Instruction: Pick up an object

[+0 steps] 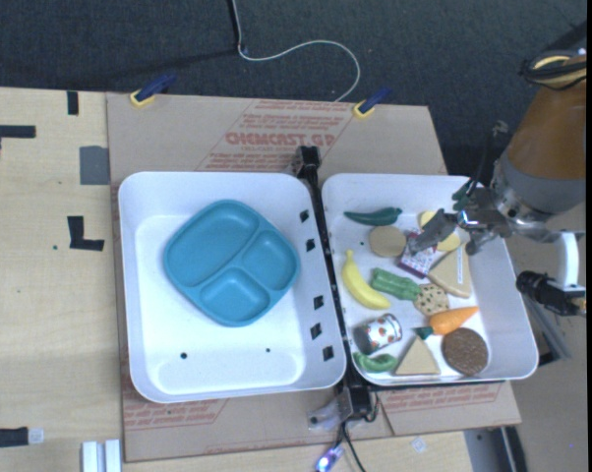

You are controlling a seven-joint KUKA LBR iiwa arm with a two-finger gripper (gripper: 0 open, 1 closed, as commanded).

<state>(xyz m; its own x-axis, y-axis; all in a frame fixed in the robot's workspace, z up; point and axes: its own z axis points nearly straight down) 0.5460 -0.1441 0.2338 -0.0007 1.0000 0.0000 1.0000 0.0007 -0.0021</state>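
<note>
Two shallow white bins side by side on the bench: left white bin (139,264) and right white bin (512,347). One blue plastic plate with three parts (231,261) lying flat in the left bin, near its middle. Many small toy foods piled in the right bin. One dark green pepper (373,215) near the top. One round tan cookie (384,241) just under it. One yellow banana (357,282) by the bin's left wall. One light green bumpy pickle (395,285) next to the banana. One small cookie with dark chips (431,298). One orange carrot (451,319). One round brown patty (465,350) near the bottom corner. One pale yellow cheese wedge (418,360) touching the patty. One small silver and red can (379,333) lying on its side.

Grey arm with an orange band (552,136) coming in from the right. Two-finger gripper (451,226) low over the top right part of the right bin. One small purple and white packet (418,261) just down and left of the gripper. Hard to tell if touching or apart. Fingers too dark and blurry to tell if wide or narrow. Some food under the gripper hidden. Arm cut off at the right edge.
</note>
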